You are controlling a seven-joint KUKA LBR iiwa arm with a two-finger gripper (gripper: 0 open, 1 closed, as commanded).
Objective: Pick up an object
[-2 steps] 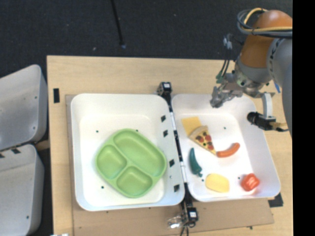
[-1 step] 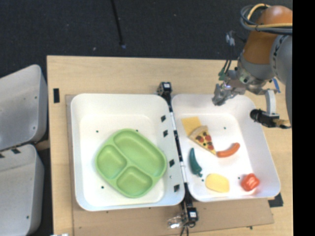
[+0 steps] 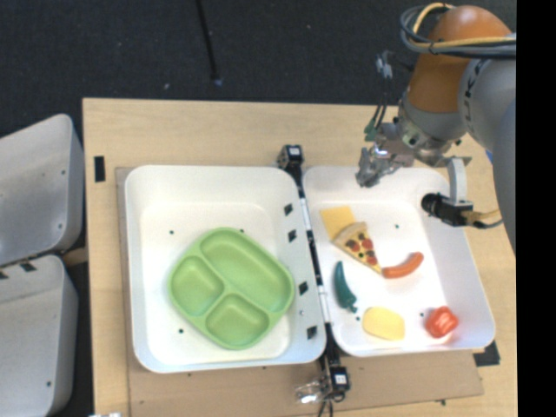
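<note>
The right bin (image 3: 452, 233) holds a pizza slice with a yellow wedge at its top (image 3: 352, 234), an orange-red sausage (image 3: 402, 266), a dark green pepper (image 3: 344, 287), a yellow lemon-like piece (image 3: 383, 323) and a red pepper (image 3: 441, 321). My gripper (image 3: 372, 172) hangs over the far edge of the right bin, above and behind the pizza slice, with nothing seen between its fingers. A green divided plate (image 3: 229, 287) lies in the left bin (image 3: 156, 207).
The two white bins meet at a clipped divider (image 3: 306, 233) down the middle. Wooden bench (image 3: 208, 129) surrounds them. White chair-like shapes (image 3: 35, 198) stand off the bench's left edge. My arm (image 3: 452, 68) reaches in from the upper right.
</note>
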